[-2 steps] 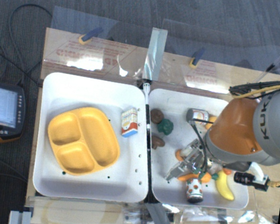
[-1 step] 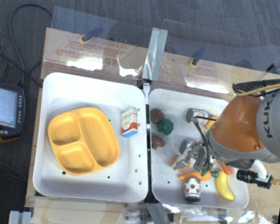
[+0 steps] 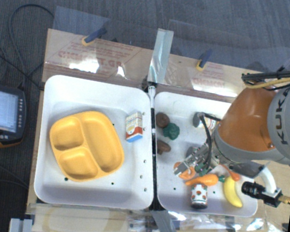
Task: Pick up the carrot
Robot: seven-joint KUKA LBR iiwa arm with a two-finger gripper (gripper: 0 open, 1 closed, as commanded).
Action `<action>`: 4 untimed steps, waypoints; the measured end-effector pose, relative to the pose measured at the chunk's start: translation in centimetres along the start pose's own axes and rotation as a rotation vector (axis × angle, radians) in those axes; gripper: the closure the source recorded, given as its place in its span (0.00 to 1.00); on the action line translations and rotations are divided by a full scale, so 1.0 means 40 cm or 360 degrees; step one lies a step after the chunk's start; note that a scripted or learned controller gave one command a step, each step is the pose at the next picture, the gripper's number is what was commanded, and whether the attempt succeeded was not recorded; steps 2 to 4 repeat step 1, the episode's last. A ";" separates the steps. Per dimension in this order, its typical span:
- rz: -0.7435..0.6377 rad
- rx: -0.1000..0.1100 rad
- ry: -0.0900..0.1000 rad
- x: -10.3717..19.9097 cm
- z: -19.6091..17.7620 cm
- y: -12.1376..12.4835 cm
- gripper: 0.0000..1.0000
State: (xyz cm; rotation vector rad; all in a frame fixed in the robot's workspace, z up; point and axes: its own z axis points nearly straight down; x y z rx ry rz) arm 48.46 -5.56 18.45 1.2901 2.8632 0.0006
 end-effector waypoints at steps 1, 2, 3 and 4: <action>-0.0073 -0.0002 -0.0002 0.139 -0.001 0.124 1.00; -0.0073 -0.0002 -0.0002 0.139 -0.001 0.124 1.00; -0.0073 -0.0002 -0.0002 0.139 -0.001 0.124 1.00; -0.0073 -0.0002 -0.0002 0.139 -0.001 0.124 1.00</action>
